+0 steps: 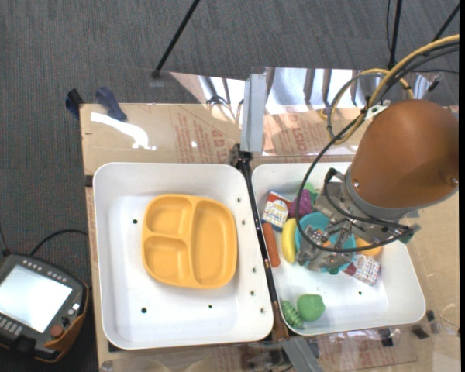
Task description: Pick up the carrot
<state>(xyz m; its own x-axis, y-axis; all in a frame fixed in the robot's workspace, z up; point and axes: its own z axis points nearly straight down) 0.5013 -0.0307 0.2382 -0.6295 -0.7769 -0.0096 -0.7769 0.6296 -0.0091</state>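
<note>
Lying by bin wall, carrot (271,246), banana (289,239) beside, jaws (325,256) near.

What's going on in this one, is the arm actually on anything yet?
The grey arm with the orange band reaches over the right white bin, its gripper down among the toys in the middle. The slim orange carrot lies along that bin's left wall, beside a yellow banana, and nothing touches it. A green pepper-like toy sits near the front. The left white bin holds a yellow divided plate.
</note>
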